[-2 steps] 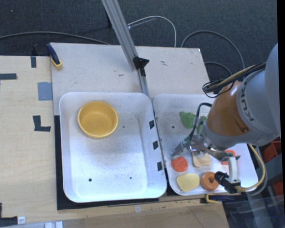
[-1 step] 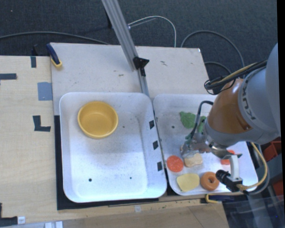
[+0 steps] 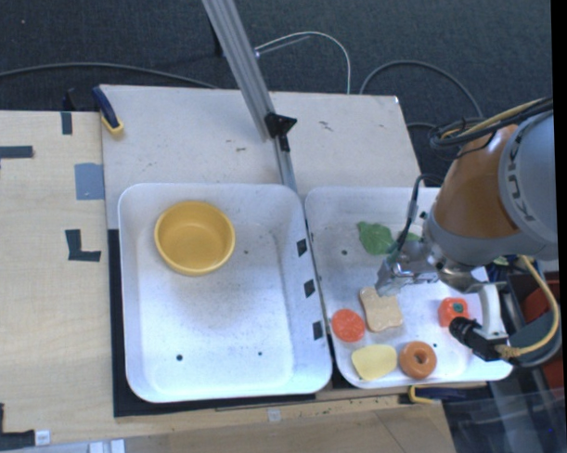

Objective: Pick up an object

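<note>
Hovering low in the right-hand white bin [image 3: 331, 210], the gripper [image 3: 389, 280] sits just above the tan toast-shaped slice [image 3: 382, 310], seemingly its target among clustered toy foods, though its grip state cannot be told.

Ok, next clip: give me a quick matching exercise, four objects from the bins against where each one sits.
Things:
1. yellow bowl
2. green item
3. doughnut
4. slice of bread

Places:
A. right bin, far part, beside the arm
B. left bin, far left part
C. right bin, just below the gripper
D. right bin, near edge

Pairs: 1-B, 2-A, 3-D, 4-C
</note>
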Motion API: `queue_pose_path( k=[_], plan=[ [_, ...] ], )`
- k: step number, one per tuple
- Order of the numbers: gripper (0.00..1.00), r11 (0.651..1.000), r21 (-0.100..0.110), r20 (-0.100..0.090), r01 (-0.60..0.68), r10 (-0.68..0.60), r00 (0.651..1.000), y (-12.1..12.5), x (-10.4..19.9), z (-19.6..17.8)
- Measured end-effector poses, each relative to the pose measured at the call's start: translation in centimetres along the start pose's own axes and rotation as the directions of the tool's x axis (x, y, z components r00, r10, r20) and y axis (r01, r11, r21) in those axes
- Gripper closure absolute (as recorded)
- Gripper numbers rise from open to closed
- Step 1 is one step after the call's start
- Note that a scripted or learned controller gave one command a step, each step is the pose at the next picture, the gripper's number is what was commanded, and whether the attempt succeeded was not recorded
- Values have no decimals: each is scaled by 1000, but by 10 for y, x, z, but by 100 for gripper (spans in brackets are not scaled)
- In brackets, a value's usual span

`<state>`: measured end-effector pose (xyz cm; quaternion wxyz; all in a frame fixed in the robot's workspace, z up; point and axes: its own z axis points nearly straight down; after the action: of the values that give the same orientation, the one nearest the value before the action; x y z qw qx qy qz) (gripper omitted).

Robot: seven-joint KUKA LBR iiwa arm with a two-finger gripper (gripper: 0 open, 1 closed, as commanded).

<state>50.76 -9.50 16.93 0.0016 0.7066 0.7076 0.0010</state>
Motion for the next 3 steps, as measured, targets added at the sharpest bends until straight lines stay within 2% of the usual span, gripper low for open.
queue_pose_path(
  k=[1,2,3],
  plan=[
    [100,1000,1,0,-1,1,1000,-4,-9,-52],
    [100,1000,4,-1,0,0,1000,-4,-9,-62],
    [100,1000,4,-3,6,-5,1000,22,42,-70]
  ],
)
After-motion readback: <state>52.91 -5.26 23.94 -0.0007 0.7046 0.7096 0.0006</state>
